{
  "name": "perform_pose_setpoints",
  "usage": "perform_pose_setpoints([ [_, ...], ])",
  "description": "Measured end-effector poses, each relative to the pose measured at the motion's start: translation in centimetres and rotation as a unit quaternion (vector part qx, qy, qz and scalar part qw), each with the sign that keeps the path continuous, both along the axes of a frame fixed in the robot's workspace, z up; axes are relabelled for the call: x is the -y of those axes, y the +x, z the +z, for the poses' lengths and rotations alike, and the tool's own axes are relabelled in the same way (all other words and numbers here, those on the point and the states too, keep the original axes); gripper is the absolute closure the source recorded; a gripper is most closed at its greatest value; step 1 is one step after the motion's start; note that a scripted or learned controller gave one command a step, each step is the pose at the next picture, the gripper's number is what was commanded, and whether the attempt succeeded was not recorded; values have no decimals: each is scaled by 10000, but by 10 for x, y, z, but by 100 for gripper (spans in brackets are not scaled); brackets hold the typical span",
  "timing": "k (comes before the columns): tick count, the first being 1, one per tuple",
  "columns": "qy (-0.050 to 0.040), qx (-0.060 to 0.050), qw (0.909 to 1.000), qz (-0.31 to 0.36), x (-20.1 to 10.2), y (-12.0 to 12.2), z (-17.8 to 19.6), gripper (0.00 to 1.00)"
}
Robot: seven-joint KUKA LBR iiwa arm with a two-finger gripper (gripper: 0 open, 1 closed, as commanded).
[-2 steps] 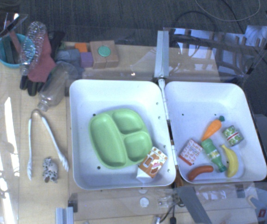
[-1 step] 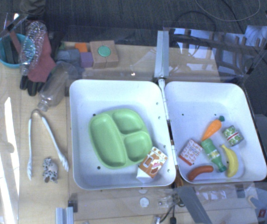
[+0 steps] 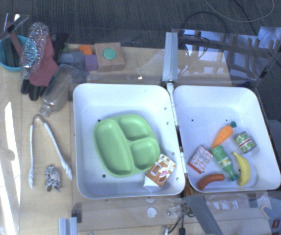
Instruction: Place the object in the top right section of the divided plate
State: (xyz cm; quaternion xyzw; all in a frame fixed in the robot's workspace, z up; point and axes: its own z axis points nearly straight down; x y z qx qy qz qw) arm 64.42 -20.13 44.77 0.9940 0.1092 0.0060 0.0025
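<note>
A green divided plate (image 3: pixel 112 146) lies in the left white bin (image 3: pixel 86 102). Its top right section (image 3: pixel 134 125) holds nothing. A small printed carton (image 3: pixel 160 171) leans against the plate's lower right edge. The right bin (image 3: pixel 258 106) holds several toy foods: an orange carrot (image 3: pixel 222 135), a green can (image 3: pixel 244 142), a green bottle (image 3: pixel 224 162), a yellow banana (image 3: pixel 242 168), a red sausage (image 3: pixel 211 180) and a red-and-white packet (image 3: pixel 200 159).
Left of the bins on the wooden bench lie white tongs (image 3: pixel 52 146), a clear bottle (image 3: pixel 57 89), a dark glove (image 3: pixel 39 67), a teal bowl (image 3: pixel 5 53) and wooden blocks (image 3: pixel 108 57). A clear frame (image 3: pixel 223 58) stands behind the right bin.
</note>
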Motion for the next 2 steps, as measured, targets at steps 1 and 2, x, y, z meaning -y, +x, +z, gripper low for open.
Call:
perform_pose_setpoints([
  [1,1,-28,9978,665,4,-90,-11,100],
  [2,6,-22,10000,-66,5,-156,-11,100],
])
